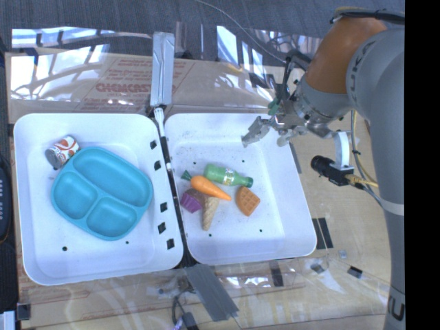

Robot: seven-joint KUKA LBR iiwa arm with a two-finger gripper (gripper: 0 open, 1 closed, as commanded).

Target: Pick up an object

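In the right bin (289, 236) lies a cluster of toy food: a green bottle (228, 177), an orange carrot (209, 187), a waffle piece (248, 201), an ice-cream cone (208, 213) and a purple piece (192, 201). My gripper (268, 135) hangs over the bin's far right part, above and to the right of the cluster. Its two fingers are spread apart with nothing between them.
The left bin (34, 246) holds a blue divided plate (102, 192) and a small can (62, 150) lying near its far left corner. A metal divider (162, 67) stands behind the seam between the bins. Cardboard lies beyond the bins.
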